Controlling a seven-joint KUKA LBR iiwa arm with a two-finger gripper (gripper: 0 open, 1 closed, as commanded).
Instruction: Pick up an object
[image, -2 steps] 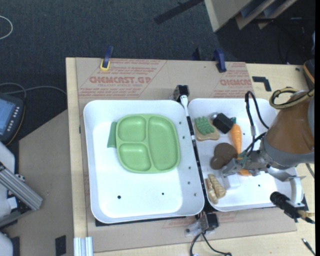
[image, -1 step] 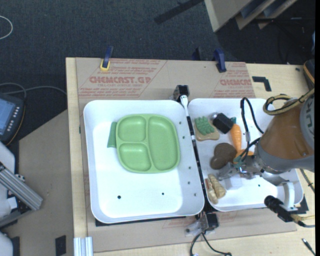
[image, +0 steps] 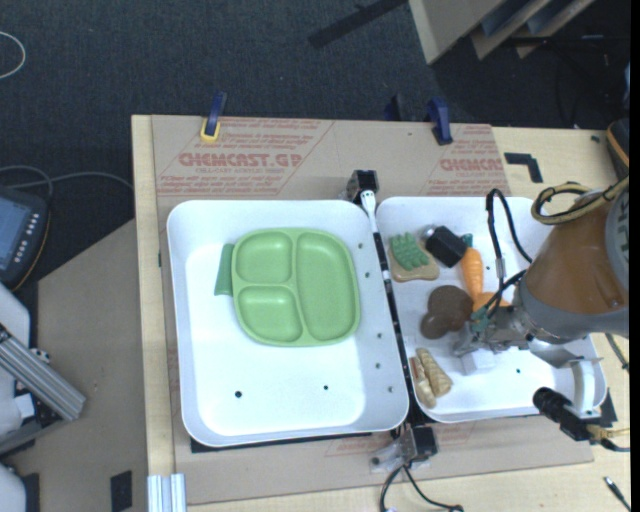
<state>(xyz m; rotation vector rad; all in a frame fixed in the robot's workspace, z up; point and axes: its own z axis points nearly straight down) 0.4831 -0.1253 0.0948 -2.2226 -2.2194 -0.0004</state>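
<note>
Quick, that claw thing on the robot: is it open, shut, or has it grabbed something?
Gripper: cannot be told. It is low in the right bin, beside the brown object, and nothing visibly sits in it.

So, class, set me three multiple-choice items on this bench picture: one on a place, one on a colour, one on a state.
1. Where does the green divided plate lie?
A. left bin
B. right bin
C. on the cardboard

2. What colour is the carrot?
A. blue
B. orange
C. white

3. How does the gripper stand?
A. low in the right bin
B. above the left bin
C. off the bench

Key: 1 A, its rim sits inside the left bin's walls. 2 B, it shows orange against the white. 3 A, it is beside the brown lump.
</note>
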